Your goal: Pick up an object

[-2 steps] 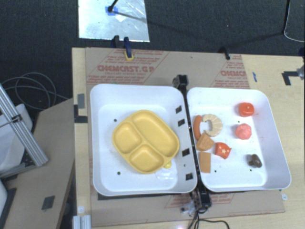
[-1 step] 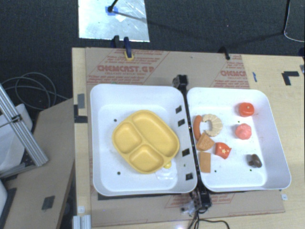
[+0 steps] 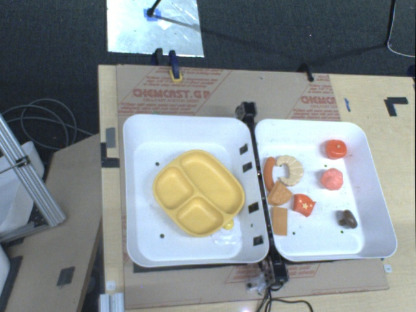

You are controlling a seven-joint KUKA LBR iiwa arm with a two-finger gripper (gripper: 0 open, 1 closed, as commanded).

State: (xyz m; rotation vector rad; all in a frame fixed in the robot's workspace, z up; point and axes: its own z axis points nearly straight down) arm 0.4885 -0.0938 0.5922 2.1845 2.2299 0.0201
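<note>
Two white bins sit side by side on the desk [image 3: 108, 239]. The left bin [image 3: 140, 174] holds a yellow three-compartment plate [image 3: 198, 200], lying flat near its middle.

The loose items lie in the right bin [image 3: 372, 194]. An orange-red round piece [image 3: 336, 149] lies at about 1 o'clock, with a pink round piece [image 3: 331, 179] just below it. A dark brown lump [image 3: 348, 219] lies at 4 o'clock. At 9 o'clock an orange sausage [image 3: 269, 173] touches a beige ring with a gap [image 3: 290, 169]. Beneath them is a tan wedge [image 3: 280, 193], with a red piece [image 3: 303, 205] beside it at 3 o'clock and an orange-tan block [image 3: 279, 220] at its 6 o'clock.

Whether the pincer is spread or pressed together cannot be told.
</note>
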